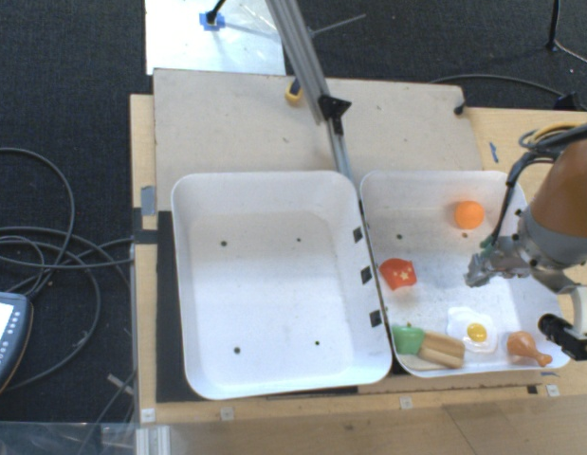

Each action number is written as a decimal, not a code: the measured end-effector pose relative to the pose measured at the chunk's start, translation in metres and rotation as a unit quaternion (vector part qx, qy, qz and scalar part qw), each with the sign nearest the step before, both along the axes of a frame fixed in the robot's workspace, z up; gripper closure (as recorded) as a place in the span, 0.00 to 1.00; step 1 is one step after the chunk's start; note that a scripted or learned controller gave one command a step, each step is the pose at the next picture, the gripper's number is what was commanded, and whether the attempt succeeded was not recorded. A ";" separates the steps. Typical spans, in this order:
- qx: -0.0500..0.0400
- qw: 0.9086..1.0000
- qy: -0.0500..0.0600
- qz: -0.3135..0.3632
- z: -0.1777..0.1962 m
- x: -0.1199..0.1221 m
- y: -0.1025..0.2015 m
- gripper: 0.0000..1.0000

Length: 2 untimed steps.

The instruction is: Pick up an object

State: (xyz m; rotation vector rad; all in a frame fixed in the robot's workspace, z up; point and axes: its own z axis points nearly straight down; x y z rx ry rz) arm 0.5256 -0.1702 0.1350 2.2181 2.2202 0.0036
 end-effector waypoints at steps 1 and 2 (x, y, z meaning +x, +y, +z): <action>-0.001 1.000 -0.002 0.003 0.054 0.006 0.009 1.00; -0.001 1.000 -0.002 0.003 0.109 0.008 0.009 1.00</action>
